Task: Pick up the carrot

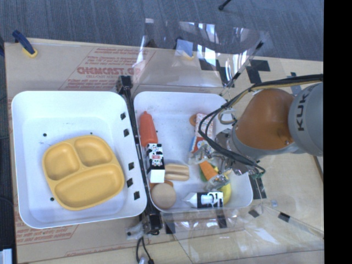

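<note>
carrot (pixel 147 128) well left of gripper (pixel 220 172)

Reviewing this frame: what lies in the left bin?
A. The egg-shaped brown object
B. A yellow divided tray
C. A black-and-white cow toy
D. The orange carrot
B. The yellow divided tray sits alone in the left bin, while the carrot, the brown egg-shaped object and the cow toy all lie in the right bin.

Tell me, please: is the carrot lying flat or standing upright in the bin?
Lying flat. The carrot rests lengthwise on the floor of the right bin, along its left wall, apart from the gripper.
</note>
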Action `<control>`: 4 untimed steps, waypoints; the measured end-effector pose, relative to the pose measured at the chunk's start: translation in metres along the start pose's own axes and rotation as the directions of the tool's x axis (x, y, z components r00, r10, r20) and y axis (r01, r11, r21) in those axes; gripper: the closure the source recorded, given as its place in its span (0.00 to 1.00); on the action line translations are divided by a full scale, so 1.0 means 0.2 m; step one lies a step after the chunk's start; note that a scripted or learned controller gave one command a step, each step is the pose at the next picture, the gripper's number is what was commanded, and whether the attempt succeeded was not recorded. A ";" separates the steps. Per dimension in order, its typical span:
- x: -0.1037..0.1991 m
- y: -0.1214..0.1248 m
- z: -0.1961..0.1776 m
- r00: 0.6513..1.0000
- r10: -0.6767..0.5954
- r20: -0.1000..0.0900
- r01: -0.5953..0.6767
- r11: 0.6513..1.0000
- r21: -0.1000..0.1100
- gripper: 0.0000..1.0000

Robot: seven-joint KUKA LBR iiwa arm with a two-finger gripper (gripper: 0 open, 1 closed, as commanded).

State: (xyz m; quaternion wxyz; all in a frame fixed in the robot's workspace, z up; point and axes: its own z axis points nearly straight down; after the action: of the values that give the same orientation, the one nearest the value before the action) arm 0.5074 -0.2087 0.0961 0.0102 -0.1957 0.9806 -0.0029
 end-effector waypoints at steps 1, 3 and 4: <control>-0.01 0.01 -0.05 1.000 -0.010 -0.003 0.010 1.000 -0.002 1.00; -0.38 -0.02 0.02 0.998 0.058 -0.013 -0.058 0.998 -0.008 1.00; 0.02 0.02 0.02 0.998 -0.065 -0.020 0.065 0.998 -0.012 1.00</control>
State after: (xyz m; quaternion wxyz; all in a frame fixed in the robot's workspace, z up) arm 0.5026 -0.2060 0.0912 -0.0010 -0.2277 0.9737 0.0003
